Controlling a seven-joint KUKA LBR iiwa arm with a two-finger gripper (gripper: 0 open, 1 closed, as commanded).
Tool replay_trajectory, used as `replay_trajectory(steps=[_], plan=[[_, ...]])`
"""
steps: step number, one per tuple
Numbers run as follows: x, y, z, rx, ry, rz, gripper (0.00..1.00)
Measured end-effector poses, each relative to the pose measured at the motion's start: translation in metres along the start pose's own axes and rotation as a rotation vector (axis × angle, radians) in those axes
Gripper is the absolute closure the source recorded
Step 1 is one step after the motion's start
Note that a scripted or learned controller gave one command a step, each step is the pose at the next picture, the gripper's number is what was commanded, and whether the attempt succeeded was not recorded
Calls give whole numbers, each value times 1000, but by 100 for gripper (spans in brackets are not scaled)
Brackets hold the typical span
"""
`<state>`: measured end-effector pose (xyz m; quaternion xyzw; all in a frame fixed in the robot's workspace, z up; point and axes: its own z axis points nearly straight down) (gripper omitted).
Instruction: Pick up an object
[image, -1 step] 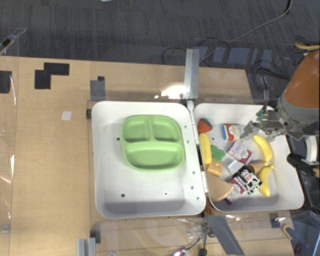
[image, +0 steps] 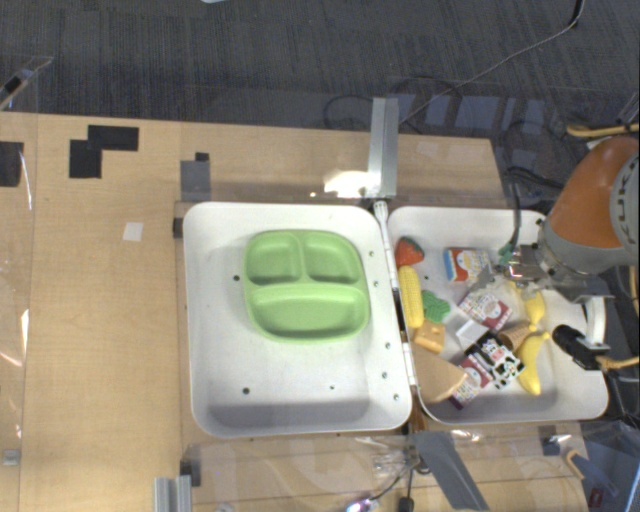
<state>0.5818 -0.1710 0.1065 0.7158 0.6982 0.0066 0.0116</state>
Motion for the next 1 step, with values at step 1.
replay_trajectory(steps=[1], plan=[[-8, -42, 3, -18, 0, -14, 0]])
